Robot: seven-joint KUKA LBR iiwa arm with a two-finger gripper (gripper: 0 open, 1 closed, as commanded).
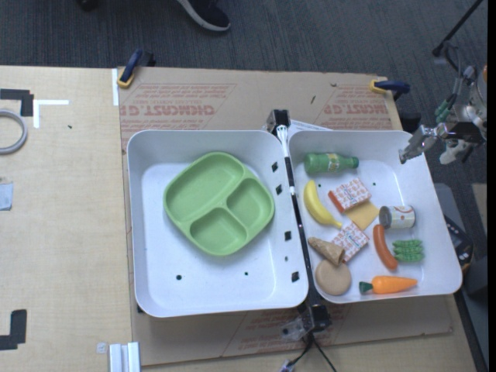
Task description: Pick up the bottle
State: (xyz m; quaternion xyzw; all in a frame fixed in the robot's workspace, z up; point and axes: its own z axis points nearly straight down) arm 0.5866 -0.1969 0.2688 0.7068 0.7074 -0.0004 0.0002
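Bottle (331, 162) lies in the right bin (434, 200) — hand (438, 134) well apart, grip unclear.

The bottle (331, 162) is green with a yellow band. The plate (219, 202) is light green. Both bins (155, 285) are white. The banana (317, 204) is yellow. The carrot (391, 285) is orange with a green top. The hot dog (384, 247) is red-orange. The peas (408, 249) are green. The can (397, 217) is grey with red. The cardboard (186, 103) is brown with red letters. The clamps (133, 64) are blue and yellow.
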